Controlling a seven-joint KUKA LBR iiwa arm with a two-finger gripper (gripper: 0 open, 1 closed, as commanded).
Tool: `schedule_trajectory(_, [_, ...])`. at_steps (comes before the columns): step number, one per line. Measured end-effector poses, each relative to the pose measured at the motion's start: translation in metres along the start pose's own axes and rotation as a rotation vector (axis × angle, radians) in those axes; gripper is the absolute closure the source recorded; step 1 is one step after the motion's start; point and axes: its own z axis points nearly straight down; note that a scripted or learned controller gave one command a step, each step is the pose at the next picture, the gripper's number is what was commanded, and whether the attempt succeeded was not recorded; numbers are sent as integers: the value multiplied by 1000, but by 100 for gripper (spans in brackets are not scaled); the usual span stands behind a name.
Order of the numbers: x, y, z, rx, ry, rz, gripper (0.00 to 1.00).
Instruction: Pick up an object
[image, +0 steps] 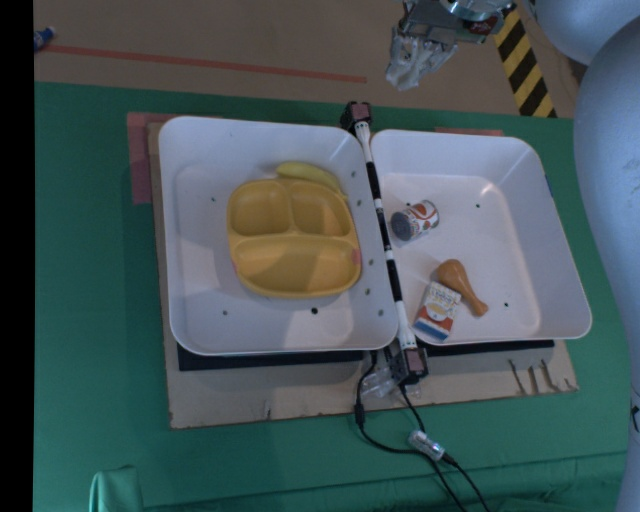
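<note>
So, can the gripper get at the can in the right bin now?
Probably yes. The can lies on its side with bare floor around it, apart from the drumstick, and the gripper hangs above the bin's far edge.

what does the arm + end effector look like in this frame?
The arm is a smooth, rounded pale grey body along the right edge. The end effector at top centre is light grey-white metal under a darker mounting block with a small red spot.

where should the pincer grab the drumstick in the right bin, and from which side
Probably the thin shaft of the drumstick, coming straight down from above. It lies flat and slanted, fat end toward the can, narrow end toward the bin's front. Close across the shaft; the carton sits close beside it.
</note>
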Motion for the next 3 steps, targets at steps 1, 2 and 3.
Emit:
schedule_trajectory(1, [49,-8,-16,-2,2,0,100])
schedule_trajectory(2, [89,0,-18,-1,2,0,100])
schedule_trajectory(3, [121,0,-36,-1,3,0,100])
